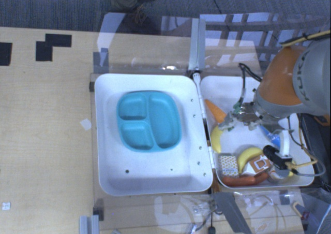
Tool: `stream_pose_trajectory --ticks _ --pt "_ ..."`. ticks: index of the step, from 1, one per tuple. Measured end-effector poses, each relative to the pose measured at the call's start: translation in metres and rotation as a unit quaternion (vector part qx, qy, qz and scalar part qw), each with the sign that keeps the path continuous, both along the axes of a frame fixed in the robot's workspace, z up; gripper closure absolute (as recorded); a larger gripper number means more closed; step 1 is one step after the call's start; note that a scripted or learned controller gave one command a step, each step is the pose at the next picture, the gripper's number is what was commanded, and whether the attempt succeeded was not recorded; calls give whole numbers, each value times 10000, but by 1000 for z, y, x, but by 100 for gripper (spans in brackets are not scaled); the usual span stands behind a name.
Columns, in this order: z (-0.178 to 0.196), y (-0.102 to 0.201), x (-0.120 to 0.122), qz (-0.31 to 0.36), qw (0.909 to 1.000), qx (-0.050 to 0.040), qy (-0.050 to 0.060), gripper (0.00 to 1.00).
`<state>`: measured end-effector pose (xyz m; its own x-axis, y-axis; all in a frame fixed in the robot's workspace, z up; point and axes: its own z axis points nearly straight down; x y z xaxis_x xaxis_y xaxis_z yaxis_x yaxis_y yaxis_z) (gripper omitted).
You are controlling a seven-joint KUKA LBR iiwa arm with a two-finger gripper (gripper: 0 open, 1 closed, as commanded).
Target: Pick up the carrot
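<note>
The carrot (214,110), orange and tapered, lies tilted near the left wall of the right bin (223,85). My gripper (231,121) hangs low over that bin, just to the right of the carrot's lower end and close to it. Whether it touches the carrot is unclear. The grey arm with its orange band (282,80) reaches in from the right and hides the bin's right middle.
In the right bin lie a yellow banana (216,140), a second banana (247,154), a waffle-like square (228,164), a small box (260,165), a red sausage (247,179) and a blue item (274,137). The left bin (106,140) holds a blue divided plate (149,120).
</note>
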<state>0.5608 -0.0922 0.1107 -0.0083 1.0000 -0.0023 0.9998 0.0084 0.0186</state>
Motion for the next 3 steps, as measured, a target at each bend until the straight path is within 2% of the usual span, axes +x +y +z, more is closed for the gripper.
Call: stream_pose_trajectory --ticks 1,2,3 --pt "-23 -1 58 406 9992 0 34 0" --pt "-12 1 60 411 9992 7 6 100" --pt "75 93 107 713 9974 4 60 100"
